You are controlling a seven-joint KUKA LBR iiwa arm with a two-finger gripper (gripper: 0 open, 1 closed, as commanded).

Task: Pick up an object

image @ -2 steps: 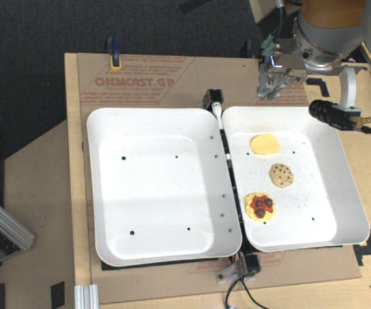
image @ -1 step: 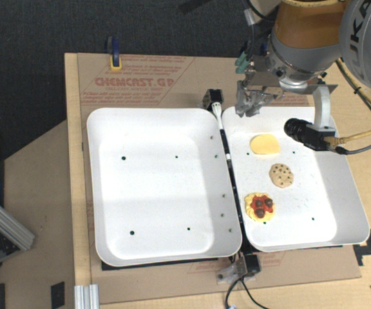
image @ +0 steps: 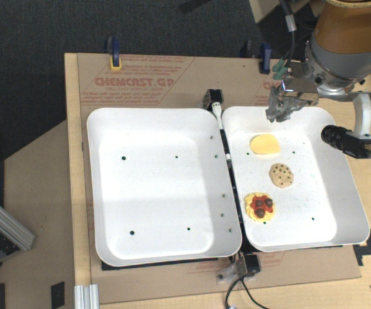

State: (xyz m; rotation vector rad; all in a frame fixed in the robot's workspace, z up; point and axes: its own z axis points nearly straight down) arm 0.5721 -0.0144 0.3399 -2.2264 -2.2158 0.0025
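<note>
Hovering above the far edge of the right bin (image: 346,192), the gripper (image: 279,112) is seen with nothing between its fingers; whether those fingers stand apart or together cannot be told from this slanted view. It is carried by the grey arm (image: 340,56), which reaches in from the right with its orange band above the wrist.

Just below the gripper in the picture, a pale yellow round piece (image: 265,144) is laid flat on the bin floor and is the nearest candidate for a pick. A speckled cookie (image: 281,174) is set a little nearer the camera, and beyond that a yellow tart with red and dark berries (image: 260,206) rests close to the bin's left wall. The three are spaced apart in a loose line, which is judged to leave room for fingers to close around any one without the others being disturbed.

The left bin (image: 108,172) is butted against the right one, and both are seated on a brown board (image: 140,76) that is clamped at its far edge, presumably so nothing shifts under contact.
</note>
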